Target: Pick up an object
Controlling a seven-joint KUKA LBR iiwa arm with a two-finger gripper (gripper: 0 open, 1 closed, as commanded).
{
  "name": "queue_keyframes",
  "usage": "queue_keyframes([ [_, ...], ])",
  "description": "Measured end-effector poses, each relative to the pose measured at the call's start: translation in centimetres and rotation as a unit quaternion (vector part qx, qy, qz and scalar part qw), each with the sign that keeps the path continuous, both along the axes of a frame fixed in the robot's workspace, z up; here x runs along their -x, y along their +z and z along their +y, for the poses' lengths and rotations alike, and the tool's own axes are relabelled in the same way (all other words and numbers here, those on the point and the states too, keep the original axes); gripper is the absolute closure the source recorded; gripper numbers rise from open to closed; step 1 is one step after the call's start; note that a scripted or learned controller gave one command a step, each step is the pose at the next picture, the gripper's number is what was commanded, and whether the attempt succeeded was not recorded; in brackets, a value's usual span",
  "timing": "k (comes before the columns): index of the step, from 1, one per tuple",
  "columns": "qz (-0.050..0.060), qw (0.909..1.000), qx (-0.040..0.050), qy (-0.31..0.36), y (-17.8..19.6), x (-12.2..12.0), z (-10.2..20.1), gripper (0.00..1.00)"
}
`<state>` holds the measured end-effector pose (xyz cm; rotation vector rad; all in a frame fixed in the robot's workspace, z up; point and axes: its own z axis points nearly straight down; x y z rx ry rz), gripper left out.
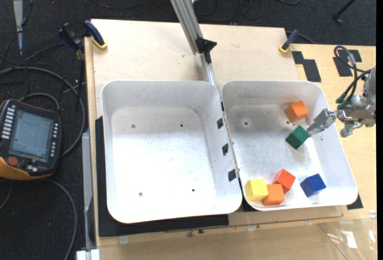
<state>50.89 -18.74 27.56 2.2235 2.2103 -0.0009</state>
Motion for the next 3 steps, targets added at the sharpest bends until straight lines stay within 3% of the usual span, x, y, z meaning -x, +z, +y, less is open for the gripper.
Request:
queue_keyframes([
  [1, 0.002, 1.0, -0.0019, 0.006, -3.8, -4.3, 2.6, 0.0],
  [2, 0.002, 1.0, -0.0007, 0.002, -18.3, -6.8, -2.8, 0.0],
  [3, 0.001, 1.0, -0.0014, 0.003, -17.0, -6.8, -2.6, 1.0],
])
